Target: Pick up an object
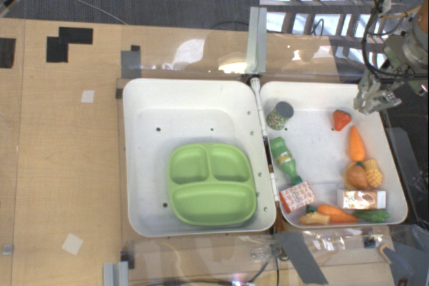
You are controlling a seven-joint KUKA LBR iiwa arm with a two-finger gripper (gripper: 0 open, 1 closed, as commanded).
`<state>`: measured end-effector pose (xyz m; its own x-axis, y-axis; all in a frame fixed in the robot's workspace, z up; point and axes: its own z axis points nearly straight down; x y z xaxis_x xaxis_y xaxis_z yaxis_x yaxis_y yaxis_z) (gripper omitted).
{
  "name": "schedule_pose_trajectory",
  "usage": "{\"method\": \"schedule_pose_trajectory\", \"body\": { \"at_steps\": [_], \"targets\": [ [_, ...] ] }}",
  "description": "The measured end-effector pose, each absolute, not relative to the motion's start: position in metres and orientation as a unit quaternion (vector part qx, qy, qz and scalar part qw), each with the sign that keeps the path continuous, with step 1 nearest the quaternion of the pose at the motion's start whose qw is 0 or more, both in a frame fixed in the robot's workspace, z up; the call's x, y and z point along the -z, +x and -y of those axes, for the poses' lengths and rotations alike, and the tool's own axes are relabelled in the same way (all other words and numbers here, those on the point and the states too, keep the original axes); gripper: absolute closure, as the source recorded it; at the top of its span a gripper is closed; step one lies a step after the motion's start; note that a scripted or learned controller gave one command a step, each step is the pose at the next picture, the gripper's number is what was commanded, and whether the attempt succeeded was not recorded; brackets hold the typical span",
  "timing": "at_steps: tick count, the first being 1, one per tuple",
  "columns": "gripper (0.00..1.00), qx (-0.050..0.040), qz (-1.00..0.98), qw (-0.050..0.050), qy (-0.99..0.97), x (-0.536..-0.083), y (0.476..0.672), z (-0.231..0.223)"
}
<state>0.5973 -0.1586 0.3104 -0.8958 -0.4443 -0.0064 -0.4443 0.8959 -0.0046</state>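
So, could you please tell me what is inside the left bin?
The left bin holds one green divided plate lying flat, its three compartments bare. The bin floor beneath the plate is covered, so anything under it cannot be seen.

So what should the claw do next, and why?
Probably swing in over the right bin and drop toward the red piece. The claw hangs at the bin's upper right edge with nothing visibly in it, and that piece lies closest, apart from the rest.
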Motion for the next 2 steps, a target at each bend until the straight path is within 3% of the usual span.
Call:
{"method": "schedule_pose_trajectory", "body": {
  "at_steps": [1,2],
  "targets": [
    [1.00,0.0012,-0.987,0.007,-0.158,-0.333,0.668,0.158],
    [1.00,0.0029,-0.987,0.014,-0.159,-0.348,0.671,0.157]
  ]
}}
